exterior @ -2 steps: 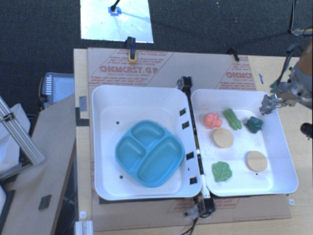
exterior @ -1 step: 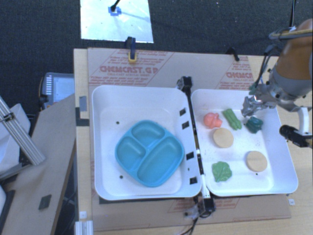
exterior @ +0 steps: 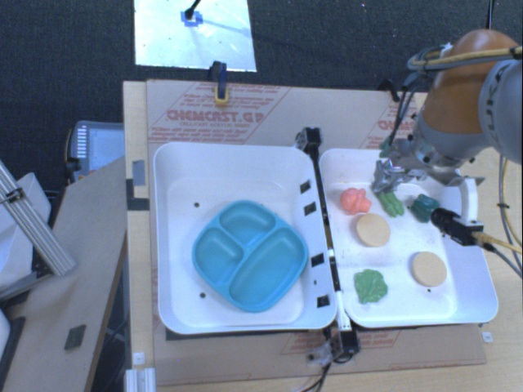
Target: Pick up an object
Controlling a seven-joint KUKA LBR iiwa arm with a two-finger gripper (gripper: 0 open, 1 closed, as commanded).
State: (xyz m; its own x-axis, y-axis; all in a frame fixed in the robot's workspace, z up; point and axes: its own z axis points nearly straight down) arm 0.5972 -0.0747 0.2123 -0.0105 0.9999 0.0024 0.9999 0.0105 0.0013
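two bins sit side by side; the right bin point(exterior: 478, 300) holds the toys. the gripper point(exterior: 386, 178) hangs low at its far side, just over a green piece point(exterior: 392, 203) beside a pink one point(exterior: 354, 200). whether its jaws are apart, i cannot tell. best to drop straight down, centred on the green piece, clear of the pink one.

Robotics lab, manipulation test bench.
Grey arm point(exterior: 482, 88) with orange band reaches in from the right over two white bins point(exterior: 245, 166) clipped side by side on a printed cardboard sheet point(exterior: 245, 109). Loose cables point(exterior: 490, 243) on the right, an aluminium rail point(exterior: 33, 227) at left, and a metal plate point(exterior: 196, 23) on dark carpet point(exterior: 57, 47) at the far side.
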